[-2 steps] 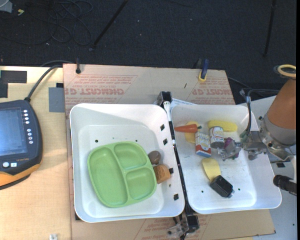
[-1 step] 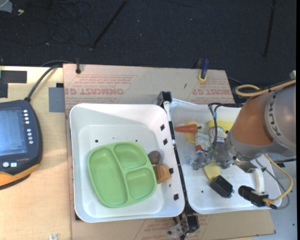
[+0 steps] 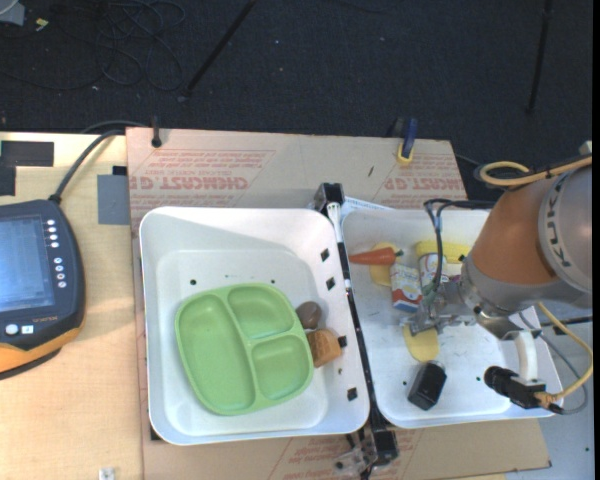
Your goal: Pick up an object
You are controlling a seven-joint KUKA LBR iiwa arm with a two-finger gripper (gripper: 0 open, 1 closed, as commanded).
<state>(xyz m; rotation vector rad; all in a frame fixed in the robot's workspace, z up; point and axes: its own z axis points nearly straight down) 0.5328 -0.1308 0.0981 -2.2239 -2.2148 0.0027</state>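
Gripper (image 3: 438,313) down mid right bin (image 3: 500,408), just above yellow obj (image 3: 421,343); can't tell its long axis, or gripper open vs closed tbh.

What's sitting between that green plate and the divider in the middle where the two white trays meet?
In the camera view, two small brown items lie there: a dark roundish one and a tan lump just below it, both beside the green divided plate in the left bin.
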